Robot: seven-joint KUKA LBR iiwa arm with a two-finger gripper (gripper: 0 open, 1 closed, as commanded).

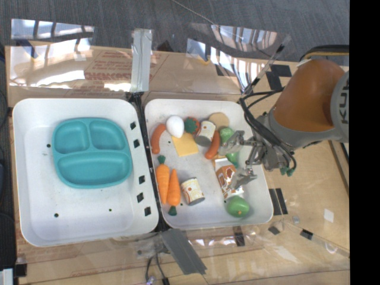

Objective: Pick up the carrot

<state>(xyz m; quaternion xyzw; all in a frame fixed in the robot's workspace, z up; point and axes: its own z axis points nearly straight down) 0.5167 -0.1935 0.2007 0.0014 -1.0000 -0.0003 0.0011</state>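
Note:
Two orange carrots lie side by side at the right bin's front left, one (162, 183) longer than the other (174, 187). A third carrot (213, 148) with a green top lies tilted near the bin's middle. My gripper (240, 159) hangs over the right side of the right bin (155, 108), just right of that third carrot. Its fingers (236, 139) stand open, spread front to back. A small green piece shows between them, but the fingers are not closed on it.
The right bin also holds a white egg (174, 126), a yellow cheese slice (185, 144), a red sausage (157, 136), two small cans (205, 132) (192, 191), a snack packet (227, 179) and a green fruit (237, 206). A teal divided plate (91, 152) sits in the left bin.

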